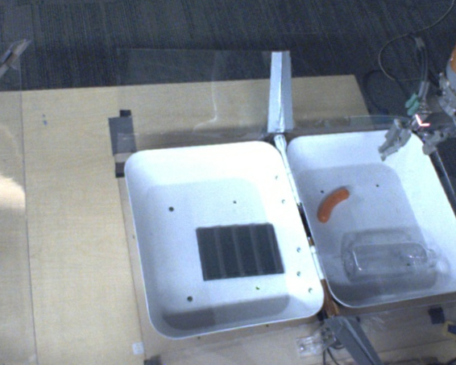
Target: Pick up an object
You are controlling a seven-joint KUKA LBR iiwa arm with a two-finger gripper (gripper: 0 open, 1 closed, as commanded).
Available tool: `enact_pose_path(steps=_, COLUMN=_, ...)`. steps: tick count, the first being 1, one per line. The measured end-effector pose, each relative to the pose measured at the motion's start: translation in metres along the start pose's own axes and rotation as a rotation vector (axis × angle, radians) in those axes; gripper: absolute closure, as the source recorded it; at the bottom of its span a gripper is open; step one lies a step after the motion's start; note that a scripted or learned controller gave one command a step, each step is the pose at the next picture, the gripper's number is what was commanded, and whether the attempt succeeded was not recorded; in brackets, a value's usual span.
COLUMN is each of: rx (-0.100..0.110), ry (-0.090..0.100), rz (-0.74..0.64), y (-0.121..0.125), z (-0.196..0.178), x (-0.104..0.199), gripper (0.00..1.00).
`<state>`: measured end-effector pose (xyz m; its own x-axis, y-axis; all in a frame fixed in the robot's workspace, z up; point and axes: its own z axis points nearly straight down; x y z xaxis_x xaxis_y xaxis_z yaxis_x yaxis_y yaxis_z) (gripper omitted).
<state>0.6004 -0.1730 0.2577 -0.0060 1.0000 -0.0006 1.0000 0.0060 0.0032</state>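
In the right bin [440, 196] a small orange sausage-shaped object [332, 204] lies near the middle. Closer to that bin's front lies a clear plastic bottle [386, 257] on its side. A dark ridged rectangular pad [239, 250] rests flat in the left bin [155, 185]. My gripper [412, 137] hangs over the right bin's back right corner, up and to the right of the orange object. It is open, with nothing between its fingers [391, 142].
A metal bracket [278, 91] stands upright behind the seam between the two bins. Cables [397, 54] trail over the dark floor at the back right. Bare wooden benchtop [55, 236] stretches to the left of the bins.
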Motion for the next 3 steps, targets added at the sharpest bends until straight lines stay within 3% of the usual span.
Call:
enact_pose_path(steps=1, rx=0.000, ry=0.000, rz=-0.066, y=0.021, z=0.160, x=0.016, gripper=0.00)
enact_pose_path(steps=2, rx=-0.008, ry=0.000, rz=-0.280, y=-0.011, z=0.168, x=0.059, gripper=0.00)
enact_pose_path(steps=3, rx=-0.007, ry=0.000, rz=-0.085, y=0.047, z=0.170, x=0.072, gripper=0.00)
